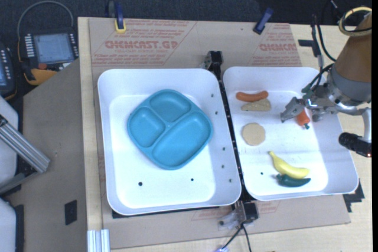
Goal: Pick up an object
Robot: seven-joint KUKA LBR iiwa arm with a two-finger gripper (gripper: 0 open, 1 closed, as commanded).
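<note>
While the grey arm with its orange band (357,56) reached in from the right and ran off the frame edge, its two-finger gripper (303,112) hung low over the right-hand shallow white bin (331,183). A small orange-red object (303,120) sat right at the fingertips, yet the grey metal fingers (291,110) and wrist hardware covered part of it, so I could not tell whether the fingers were spread or closed, nor whether they had hold of it. Its true shape was too hidden to name.

Just left of the gripper, near the bin's far side, lay a reddish-orange sausage (252,95), and touching its near side a pale tan, bread-like piece (256,106). A round beige cookie-like disc (254,134) rested nearer the camera, apart from both. Toward the bin's front, a yellow banana (287,166) lay at a slant, with a dark green, pepper-like item (294,181) pressed against its lower end; the green thing was partly masked by the banana.

Beside that bin, the left-hand white bin (118,186) held a light blue plastic divided plate (169,128) with three compartments, sitting tilted in the middle. Both bins stood on a brown cardboard-covered bench (177,44) with faint red printing.
</note>
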